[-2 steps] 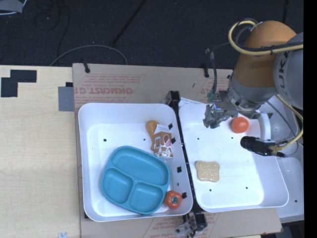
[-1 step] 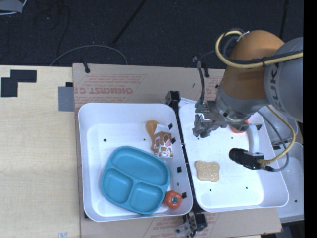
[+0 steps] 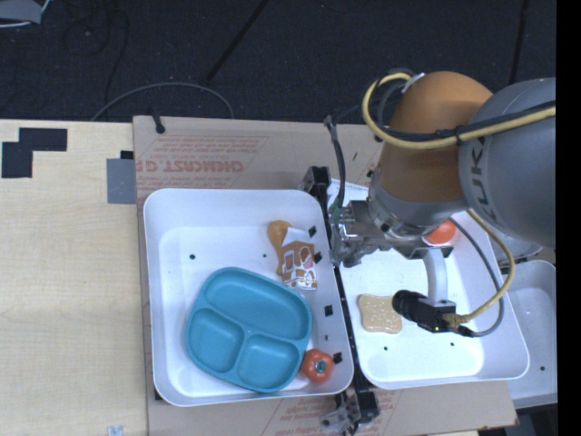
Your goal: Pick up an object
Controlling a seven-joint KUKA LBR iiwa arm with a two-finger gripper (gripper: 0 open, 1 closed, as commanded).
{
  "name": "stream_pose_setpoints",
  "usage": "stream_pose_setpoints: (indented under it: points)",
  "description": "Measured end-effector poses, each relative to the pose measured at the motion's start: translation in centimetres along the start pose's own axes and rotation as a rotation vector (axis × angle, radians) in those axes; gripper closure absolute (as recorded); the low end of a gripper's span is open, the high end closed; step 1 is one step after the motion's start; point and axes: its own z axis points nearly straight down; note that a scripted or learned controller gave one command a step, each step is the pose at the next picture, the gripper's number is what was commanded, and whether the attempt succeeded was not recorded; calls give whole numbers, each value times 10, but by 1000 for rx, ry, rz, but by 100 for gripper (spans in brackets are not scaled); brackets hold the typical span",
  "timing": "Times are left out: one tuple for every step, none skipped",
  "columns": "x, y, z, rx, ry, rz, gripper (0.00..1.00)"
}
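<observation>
Desk (image 3: 64, 271) surface of pale wood fills the left side, with a black stepped mark and a grey square near its top edge. Next comes a brown cardboard sheet (image 3: 227, 157) with red printing, and both bins sit on it. The left bin (image 3: 168, 243) holds four things. A blue divided plate (image 3: 247, 328) with three compartments lies tilted across its lower half. Above the plate's right end, a small brown piece (image 3: 278, 234) rests against a white printed packet (image 3: 299, 266) that touches the plate's upper right rim. A small red tomato-like ball (image 3: 317, 365) lies in the bin's lower right corner, just beside the plate's lower edge. At the wall where the two bins meet, the claw (image 3: 348, 239) sits low over the upper part of the divider, close to the packet. Whether it is open, closed or gripping anything cannot be told, since the wrist covers it from above. In the right bin (image 3: 436, 357), a flat beige cracker-like piece (image 3: 378, 313) lies near the left wall, below the claw. An orange-red object (image 3: 442, 232) peeks out further right, partly hidden under the wrist. The grey arm (image 3: 508, 162) with its orange band (image 3: 431, 143) reaches in from the right over the top half of this bin.
</observation>
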Motion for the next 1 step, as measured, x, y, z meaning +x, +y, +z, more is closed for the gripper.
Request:
stream_pose_setpoints:
  points:
    - [39,-26,25,2,-1,1,100]
